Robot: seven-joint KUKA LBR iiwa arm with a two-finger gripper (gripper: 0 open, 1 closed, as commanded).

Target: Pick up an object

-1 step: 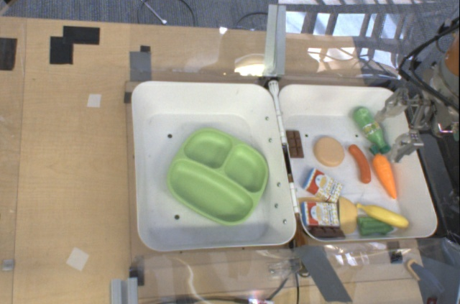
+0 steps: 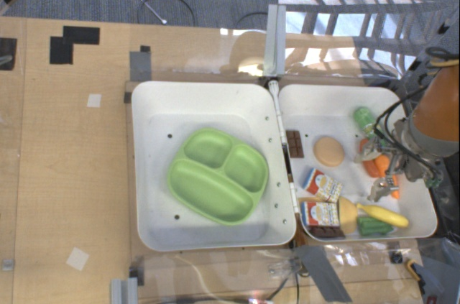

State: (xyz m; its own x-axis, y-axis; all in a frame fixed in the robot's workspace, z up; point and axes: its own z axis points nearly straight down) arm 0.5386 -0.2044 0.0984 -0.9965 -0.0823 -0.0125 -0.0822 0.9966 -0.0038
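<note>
Desk (image 2: 65, 152): pale wood-grain top, flat and matte, with black angular marks at its far left and small pale squares stuck on it.
Left bin (image 2: 154, 108): shallow white tray with rounded corners and a smooth, dull surface.
Green plate (image 2: 218, 175): smooth light-green plastic, rounded outline, three compartments, lying tilted across the middle of the left bin.
Right bin (image 2: 316, 105): same white tray, touching the left bin along a shared edge; its right part is covered by the arm.
Arm (image 2: 440, 112): orange band and grey body enter from the right, cut off by the picture edge, with dark cables looping in front.
Gripper (image 2: 383, 187): metallic, low over the right bin's right side, just above the yellow piece.
Fingers: too small and cluttered to judge; I cannot tell whether they are apart or closed, or whether anything sits between them.
Orange piece (image 2: 376, 164): small, bright, partly hidden under the gripper; shape unclear.
Round item (image 2: 329, 151): tan, smooth, bun-like, near the bin's centre.
Chocolate bar (image 2: 294, 144): dark, segmented rectangle along the left wall.
Green bottle (image 2: 364, 118): glossy, by the far right side.
Small cartons (image 2: 322, 185): two printed boxes, red and white, near the front-left.
Yellow piece (image 2: 384, 214): long, banana-like, at the front.
Green pepper-like piece (image 2: 374, 226): touching the yellow piece, against the front wall.
</note>
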